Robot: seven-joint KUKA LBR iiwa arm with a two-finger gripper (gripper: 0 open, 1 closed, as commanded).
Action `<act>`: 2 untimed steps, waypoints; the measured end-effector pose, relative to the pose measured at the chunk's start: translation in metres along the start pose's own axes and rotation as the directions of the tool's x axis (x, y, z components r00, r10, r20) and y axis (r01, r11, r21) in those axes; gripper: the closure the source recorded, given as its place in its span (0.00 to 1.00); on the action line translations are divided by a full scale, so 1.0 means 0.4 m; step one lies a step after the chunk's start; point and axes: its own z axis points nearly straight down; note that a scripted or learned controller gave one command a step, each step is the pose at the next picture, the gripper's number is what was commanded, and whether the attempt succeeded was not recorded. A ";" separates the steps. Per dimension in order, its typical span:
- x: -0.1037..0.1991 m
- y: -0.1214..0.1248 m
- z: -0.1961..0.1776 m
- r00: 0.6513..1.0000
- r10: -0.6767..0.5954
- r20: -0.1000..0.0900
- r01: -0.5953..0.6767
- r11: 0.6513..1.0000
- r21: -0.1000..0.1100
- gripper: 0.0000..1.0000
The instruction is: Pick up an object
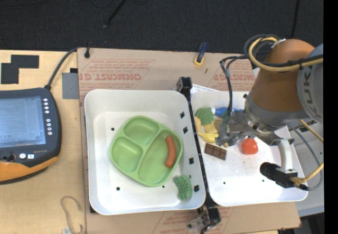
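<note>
Green broccoli [184,187] lies beside the divided plate [145,149]; claw [226,133] grip unclear among crowded food.

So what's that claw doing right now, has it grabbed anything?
Claw: low in the right bin, over the banana and the chocolate bar; whether it is open or closed cannot be told.

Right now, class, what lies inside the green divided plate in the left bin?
A red-orange sausage lies in the green divided plate's large right compartment; its two left compartments hold nothing. A green leafy piece lies outside it, on the bin floor. Nothing covers the plate.
</note>
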 end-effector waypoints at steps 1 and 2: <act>0.154 -0.009 0.036 1.000 0.001 0.001 -0.001 1.000 0.004 1.00; 0.157 0.007 0.048 1.000 0.006 0.003 -0.006 1.000 0.002 1.00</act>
